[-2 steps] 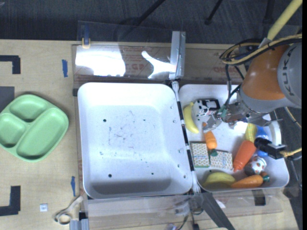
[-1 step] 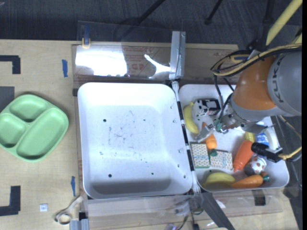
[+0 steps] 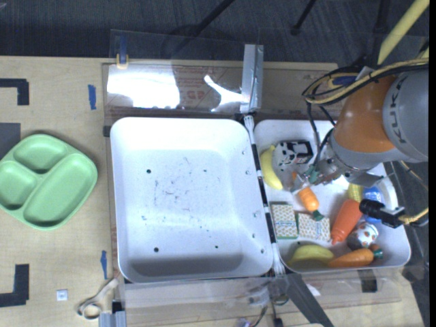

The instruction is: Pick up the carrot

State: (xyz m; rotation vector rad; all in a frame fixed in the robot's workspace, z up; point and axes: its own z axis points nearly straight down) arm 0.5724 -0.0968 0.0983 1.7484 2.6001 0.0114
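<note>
Gripper (image 3: 315,176) low over the right bin (image 3: 402,251).
You'll see a small carrot (image 3: 309,199) just below it, larger carrot (image 3: 346,219) beyond.

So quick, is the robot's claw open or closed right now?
Gripper: cannot be told. It sits low in the right bin, just above a small carrot, with nothing seen held.

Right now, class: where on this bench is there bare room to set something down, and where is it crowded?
The left bin offers a wide bare floor inside its white walls. So does the wooden strip between the green divided plate and that bin. The right bin is crowded: bananas, carrots, cracker packets and the pincer leave hardly a gap.
</note>
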